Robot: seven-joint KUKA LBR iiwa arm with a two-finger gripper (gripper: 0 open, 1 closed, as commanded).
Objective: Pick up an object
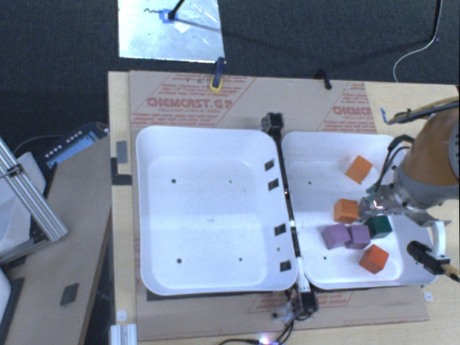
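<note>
Right bin (316,157) holds orange, purple and green blocks (357,236); claw (375,205) state unclear

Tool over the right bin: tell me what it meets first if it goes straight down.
Likely the green block, just beneath the tool, with an orange block close beside it. From this slanted view, which of the two lies directly under it is uncertain.

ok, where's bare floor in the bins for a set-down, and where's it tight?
Left bin floor is bare wall to wall. In the right bin, bare along the divider side and near-left corner. Crowded at its right: orange cubes, purple blocks, green block, with the gripper over them.
</note>
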